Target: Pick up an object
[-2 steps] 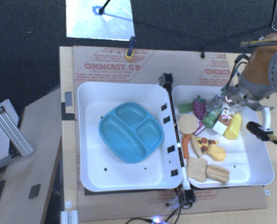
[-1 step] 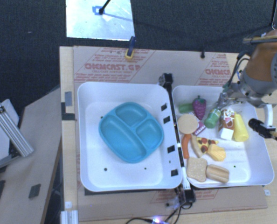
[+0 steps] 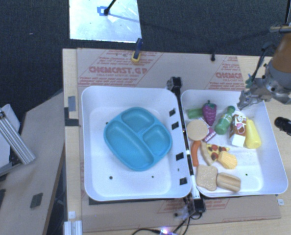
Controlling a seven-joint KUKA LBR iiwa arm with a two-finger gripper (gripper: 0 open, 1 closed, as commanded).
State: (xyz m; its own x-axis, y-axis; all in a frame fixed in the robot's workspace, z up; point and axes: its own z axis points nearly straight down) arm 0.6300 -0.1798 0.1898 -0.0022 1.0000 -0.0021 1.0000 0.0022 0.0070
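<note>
Gripper [image 3: 246,100], its opening impossible to judge, was seen poised above the right bin [image 3: 273,151], with the carton [image 3: 238,129] lying just below it, long axis upright.

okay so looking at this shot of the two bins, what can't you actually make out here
- Two-finger gripper, camera view: small and blurred above the right white bin; open or shut cannot be read.
- Grey arm with orange band, camera view: cut off by the right edge.
- White carton with red print, camera view: label too small to read.
- Orange toy carrot, camera view: partly covered by the tan round cookie.
</note>
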